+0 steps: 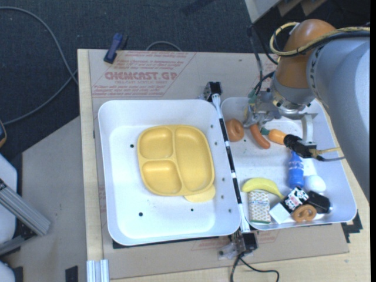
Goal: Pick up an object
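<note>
While I hang over the far end of the right bin (346, 207), my jaws (257, 115) sit low there, and I cannot tell how wide they stand or if they hold anything. At the near end of this bin lie a pretzel (304, 214), a wrapped snack (259, 206) and a banana (262, 185). Farther in stands a blue bottle (295, 170) on its side. Beyond it, close to my jaws, a carrot (276, 137) lies just beside a small sausage (259, 137) and an orange ball (235, 130). In the left bin (117, 216) rests a yellow divided plate (175, 160). Both bins sit on the counter (88, 157).
</note>
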Controlling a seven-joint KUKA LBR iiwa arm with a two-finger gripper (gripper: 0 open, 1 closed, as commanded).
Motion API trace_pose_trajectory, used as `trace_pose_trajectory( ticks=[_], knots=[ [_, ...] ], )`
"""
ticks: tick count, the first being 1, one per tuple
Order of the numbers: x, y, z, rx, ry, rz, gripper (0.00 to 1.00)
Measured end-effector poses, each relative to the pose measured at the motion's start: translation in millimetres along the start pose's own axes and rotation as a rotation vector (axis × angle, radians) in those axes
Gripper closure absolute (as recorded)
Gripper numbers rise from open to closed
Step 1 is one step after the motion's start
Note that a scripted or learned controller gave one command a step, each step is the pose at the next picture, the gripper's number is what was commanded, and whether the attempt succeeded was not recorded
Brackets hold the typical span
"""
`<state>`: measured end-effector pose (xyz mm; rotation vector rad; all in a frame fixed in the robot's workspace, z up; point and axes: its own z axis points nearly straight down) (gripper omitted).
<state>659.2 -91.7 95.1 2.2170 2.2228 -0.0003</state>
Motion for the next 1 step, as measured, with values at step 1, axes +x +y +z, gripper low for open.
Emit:
trace_pose_trajectory(
  ticks=[1],
  knots=[
    [45.6, -14.3, -90.7, -0.001, 0.002, 0.001, 1.00]
  ],
)
